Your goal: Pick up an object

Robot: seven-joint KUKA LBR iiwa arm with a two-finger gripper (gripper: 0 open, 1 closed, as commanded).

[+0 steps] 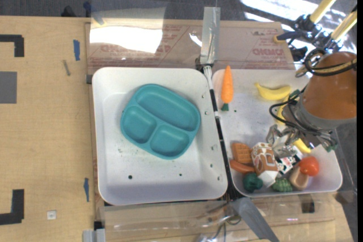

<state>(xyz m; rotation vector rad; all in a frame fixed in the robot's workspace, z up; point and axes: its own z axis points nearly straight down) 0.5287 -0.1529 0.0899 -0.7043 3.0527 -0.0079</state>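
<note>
The arm's orange band point(334, 90) looms largest at the right, raised well above the bench.

At the far left lies a brown cardboard sheet point(45, 122) with black corner marks and bits of blue tape. Next to it sits the left bin point(105, 144), which holds a teal divided plate point(160, 121) lying flat (three compartments, all facing up).

Across the divider, the right bin point(249, 116) holds the toys to be picked. A carrot point(227, 83) lies along its left wall, green end toward the bottom of the view. A banana point(272, 91) lies near the far wall, apart from the rest. The other toys crowd the near side: a brown waffle piece point(242, 152), a white and brown box point(265, 158) touching it, a dark green lump point(253, 181) below them, and a red tomato point(309, 166) farther right.

The gripper point(285, 141) hangs over this pile, just above the box and beside a small yellow piece point(302, 147). Cables and metal parts clutter it, so I cannot tell whether it is open or closed, or whether it touches any toy.
</note>
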